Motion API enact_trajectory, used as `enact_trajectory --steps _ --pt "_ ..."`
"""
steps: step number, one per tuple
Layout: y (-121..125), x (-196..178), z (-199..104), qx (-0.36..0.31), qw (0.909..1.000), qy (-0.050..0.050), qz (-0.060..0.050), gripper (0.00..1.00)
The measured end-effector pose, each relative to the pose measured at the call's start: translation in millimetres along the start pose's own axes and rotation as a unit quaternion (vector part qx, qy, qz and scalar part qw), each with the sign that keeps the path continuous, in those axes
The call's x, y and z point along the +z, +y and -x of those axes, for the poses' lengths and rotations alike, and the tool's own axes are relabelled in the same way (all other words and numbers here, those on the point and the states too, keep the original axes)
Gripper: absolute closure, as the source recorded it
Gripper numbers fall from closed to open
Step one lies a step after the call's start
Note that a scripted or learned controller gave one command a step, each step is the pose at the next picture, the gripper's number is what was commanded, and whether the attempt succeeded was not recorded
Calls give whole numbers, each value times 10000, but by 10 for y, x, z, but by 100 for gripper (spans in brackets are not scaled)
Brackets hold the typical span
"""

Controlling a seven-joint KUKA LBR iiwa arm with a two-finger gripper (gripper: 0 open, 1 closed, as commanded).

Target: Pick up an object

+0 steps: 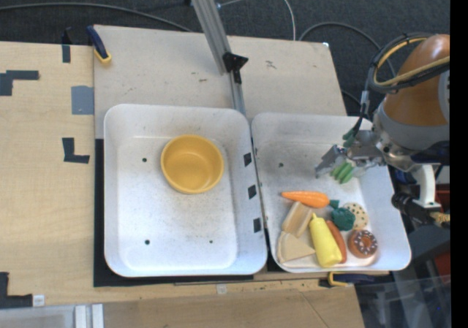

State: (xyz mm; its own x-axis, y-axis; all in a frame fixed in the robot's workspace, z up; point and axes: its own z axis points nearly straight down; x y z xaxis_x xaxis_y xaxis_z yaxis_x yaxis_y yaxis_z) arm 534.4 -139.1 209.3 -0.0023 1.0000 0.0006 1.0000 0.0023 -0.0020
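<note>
My gripper [338, 161] hangs over the upper right part of the right bin [292, 136], at the end of the grey and orange arm. A small green toy [342, 172] lies right under the gripper's tip; whether it is held cannot be told. Below it in the same bin are an orange carrot [306, 199], two tan bread slices [296, 220], a yellow bottle-like toy [326, 240], a red sausage [337, 232], a dark green piece [341, 217], a speckled cookie [356, 211] and a chocolate donut [363, 244].
A yellow bowl [191, 164] sits in the left bin [131, 231]. A slanted metal pole [210, 20] comes down to the divide between the bins. Cables lie on the dark floor behind the bench.
</note>
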Motion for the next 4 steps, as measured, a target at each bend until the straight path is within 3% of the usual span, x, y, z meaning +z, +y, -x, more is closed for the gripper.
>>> enact_trajectory --steps 1,3,4 --pt "0 -1 2 0 10000 -2 1 0" --pt "-102 1013 72 7 10000 -1 -25 0" --pt "-100 1206 70 7 10000 -11 7 0"
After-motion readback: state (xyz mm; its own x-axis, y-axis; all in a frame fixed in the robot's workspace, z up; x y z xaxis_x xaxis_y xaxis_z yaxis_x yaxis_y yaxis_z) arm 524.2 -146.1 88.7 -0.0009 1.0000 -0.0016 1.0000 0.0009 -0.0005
